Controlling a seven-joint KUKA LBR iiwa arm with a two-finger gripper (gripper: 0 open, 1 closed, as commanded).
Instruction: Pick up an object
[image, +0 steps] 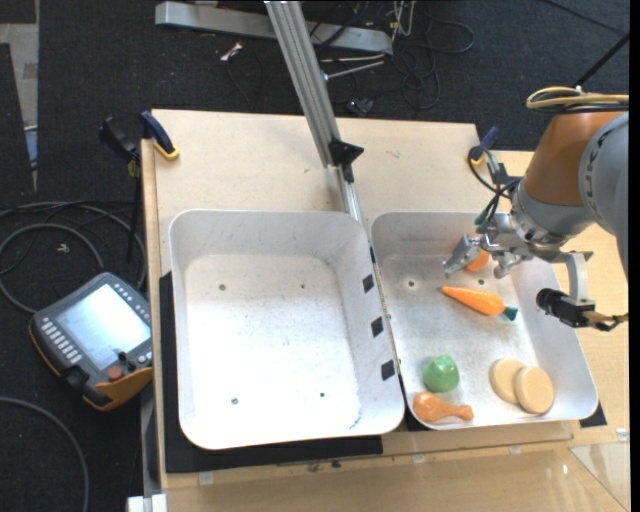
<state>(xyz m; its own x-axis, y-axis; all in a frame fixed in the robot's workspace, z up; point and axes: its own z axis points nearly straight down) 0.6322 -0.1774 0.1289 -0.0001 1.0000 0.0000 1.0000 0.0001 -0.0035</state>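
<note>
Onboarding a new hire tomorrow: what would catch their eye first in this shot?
Probably the grey and orange arm reaching in from the right, its gripper low over the far end of the right bin, close to something small and orange. Next, the bright toy food in that bin: a carrot mid-bin, a green ball, an orange drumstick and two tan discs along the near edge.

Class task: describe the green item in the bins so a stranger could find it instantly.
Look in the right-hand white bin, toward its near edge. The green ball-shaped toy sits there, left of two tan discs and just above an orange drumstick toy; it alone is green and round.
</note>
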